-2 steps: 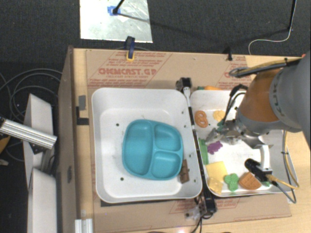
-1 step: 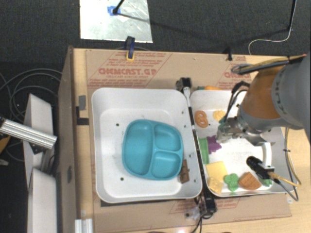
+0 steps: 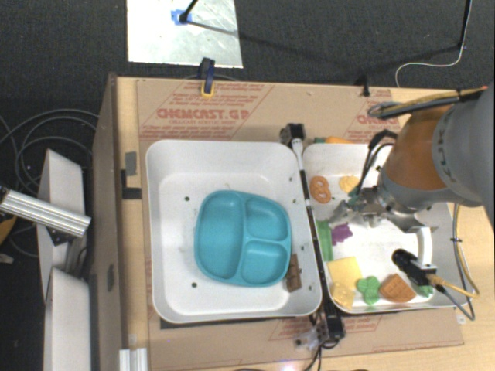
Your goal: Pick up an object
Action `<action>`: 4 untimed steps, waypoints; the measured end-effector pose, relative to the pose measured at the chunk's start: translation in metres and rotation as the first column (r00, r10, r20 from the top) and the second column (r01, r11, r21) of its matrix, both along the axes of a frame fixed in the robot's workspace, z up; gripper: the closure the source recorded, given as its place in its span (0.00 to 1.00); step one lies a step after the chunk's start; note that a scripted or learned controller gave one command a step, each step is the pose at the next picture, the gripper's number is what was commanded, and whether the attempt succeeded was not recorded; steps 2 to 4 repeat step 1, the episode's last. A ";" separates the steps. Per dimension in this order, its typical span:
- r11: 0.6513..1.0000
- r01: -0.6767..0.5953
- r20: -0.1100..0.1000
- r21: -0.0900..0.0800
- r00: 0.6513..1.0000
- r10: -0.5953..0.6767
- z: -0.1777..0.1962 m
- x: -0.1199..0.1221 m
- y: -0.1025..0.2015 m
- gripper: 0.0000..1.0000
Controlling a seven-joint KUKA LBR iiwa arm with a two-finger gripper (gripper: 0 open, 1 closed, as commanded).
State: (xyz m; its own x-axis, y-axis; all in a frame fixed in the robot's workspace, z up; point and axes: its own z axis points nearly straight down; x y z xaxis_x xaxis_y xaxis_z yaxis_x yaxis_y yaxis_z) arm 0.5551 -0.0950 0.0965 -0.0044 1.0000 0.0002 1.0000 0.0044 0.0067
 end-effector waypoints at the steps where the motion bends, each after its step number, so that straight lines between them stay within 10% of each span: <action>1: 1.000 0.005 -0.001 -0.001 1.000 -0.005 -0.011 -0.017 0.006 0.00; 4: 1.000 0.005 -0.001 -0.001 1.000 -0.005 -0.011 -0.017 0.006 0.00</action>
